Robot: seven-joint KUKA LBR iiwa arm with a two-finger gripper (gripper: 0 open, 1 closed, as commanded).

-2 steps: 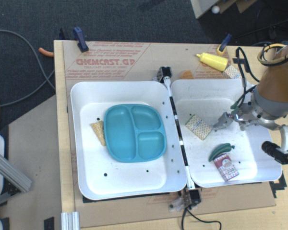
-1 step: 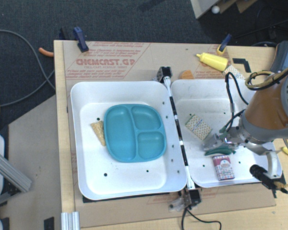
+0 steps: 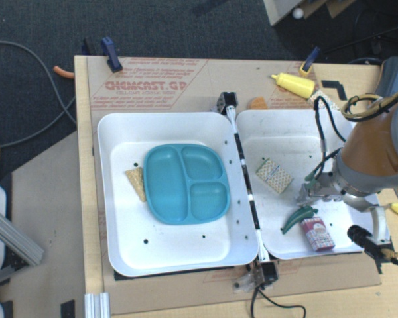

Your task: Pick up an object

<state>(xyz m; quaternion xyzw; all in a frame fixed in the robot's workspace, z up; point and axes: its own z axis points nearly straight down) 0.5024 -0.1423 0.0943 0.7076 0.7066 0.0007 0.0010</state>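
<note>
We see the two-finger gripper (image 3: 313, 192) low in the right white bin (image 3: 285, 128), just above a curved green pod-like object (image 3: 298, 218); whether its fingers are parted, we cannot tell. At five o'clock lies a small pink packet (image 3: 317, 234), perhaps partly hidden by the wrist.

Arm (image 3: 378, 138) comes in from right edge of view, grey links w/ orange band above wrist. Wrist bends down & left toward lower middle of frame. Gripper (image 3: 312, 192) at low end, pointing downward; metallic grey body, seen mostly from above. Black cabling loops along arm's upper side.
</note>
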